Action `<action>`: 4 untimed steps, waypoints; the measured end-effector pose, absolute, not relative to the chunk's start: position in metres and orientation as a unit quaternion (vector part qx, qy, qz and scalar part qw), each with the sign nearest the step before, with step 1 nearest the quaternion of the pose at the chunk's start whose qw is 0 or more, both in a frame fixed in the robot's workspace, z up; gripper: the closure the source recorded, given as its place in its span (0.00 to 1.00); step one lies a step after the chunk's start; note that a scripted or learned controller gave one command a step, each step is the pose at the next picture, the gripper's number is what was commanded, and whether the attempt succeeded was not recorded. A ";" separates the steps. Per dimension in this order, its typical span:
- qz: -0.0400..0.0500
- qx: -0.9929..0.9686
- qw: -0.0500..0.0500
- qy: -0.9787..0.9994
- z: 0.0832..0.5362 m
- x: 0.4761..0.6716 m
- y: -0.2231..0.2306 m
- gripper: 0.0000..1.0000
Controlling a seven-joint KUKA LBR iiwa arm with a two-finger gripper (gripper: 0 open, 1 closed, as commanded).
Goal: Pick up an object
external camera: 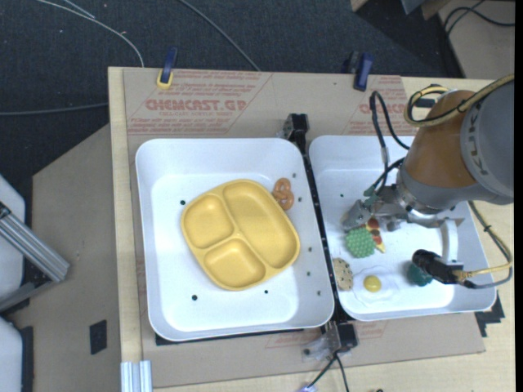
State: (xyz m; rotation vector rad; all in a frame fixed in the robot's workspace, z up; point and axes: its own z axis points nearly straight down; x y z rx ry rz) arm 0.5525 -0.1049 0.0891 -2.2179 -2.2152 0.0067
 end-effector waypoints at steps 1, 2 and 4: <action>0.000 -0.707 0.000 -0.707 0.103 0.555 -0.105 1.00; -0.001 -0.707 -0.002 -0.707 0.146 0.553 -0.106 1.00; -0.002 -0.707 -0.003 -0.707 0.231 0.552 -0.102 1.00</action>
